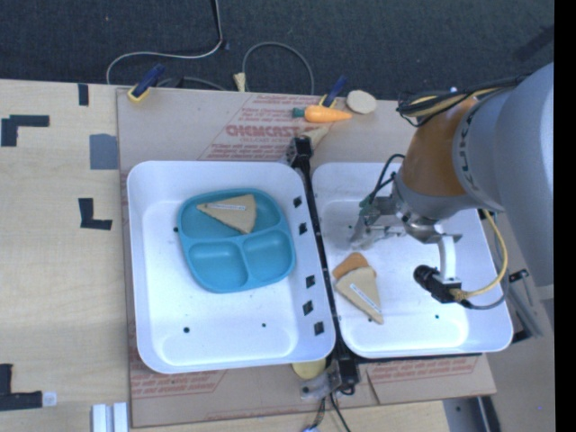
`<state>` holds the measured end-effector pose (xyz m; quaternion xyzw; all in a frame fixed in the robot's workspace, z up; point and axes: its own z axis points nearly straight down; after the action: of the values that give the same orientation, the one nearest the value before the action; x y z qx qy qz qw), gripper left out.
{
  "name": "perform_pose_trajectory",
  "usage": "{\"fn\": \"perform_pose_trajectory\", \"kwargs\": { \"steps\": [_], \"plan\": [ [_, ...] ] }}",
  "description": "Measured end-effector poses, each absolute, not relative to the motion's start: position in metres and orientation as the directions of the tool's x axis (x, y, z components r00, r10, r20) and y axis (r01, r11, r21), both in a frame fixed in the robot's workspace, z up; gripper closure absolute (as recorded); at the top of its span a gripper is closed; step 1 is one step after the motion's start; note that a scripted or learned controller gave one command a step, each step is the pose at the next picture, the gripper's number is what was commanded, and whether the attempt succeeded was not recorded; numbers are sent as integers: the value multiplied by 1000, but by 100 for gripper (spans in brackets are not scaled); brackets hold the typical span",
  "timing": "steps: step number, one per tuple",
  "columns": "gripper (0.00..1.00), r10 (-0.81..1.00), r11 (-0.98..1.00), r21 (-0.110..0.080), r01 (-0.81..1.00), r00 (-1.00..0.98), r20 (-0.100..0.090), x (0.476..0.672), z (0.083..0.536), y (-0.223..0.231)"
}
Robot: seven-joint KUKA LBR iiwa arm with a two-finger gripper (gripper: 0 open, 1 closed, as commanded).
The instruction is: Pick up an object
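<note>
Seen from above, the gripper (371, 225) hung low inside the right bin (477, 331), and whether it was released or clenched could not be told. A tan wedge (360, 288), the likeliest object to pick, lay just beside it toward six o'clock, apparently untouched. The approach step seemed in hand; the next move probably called for centring over that wedge

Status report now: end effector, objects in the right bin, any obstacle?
End effector low in right bin, nothing seen held. Two wedges: and, just below it, untouched. No obstacle between.
</note>
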<state>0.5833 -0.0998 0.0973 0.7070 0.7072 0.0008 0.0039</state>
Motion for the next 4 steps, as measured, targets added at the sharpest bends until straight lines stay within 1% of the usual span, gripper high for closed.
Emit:
{"fn": "perform_pose_trajectory", "kwargs": {
  "steps": [1,2,3,4],
  "plan": [
    [0,1000,0,5,1000,0,-4,583,97,-100],
    [0,1000,-1,1,1000,1,-2,627,90,-142],
    [0,1000,-2,6,1000,2,-4,621,171,-188],
    [0,1000,7,-5,1000,-7,4,582,144,-99]
  ]
}}
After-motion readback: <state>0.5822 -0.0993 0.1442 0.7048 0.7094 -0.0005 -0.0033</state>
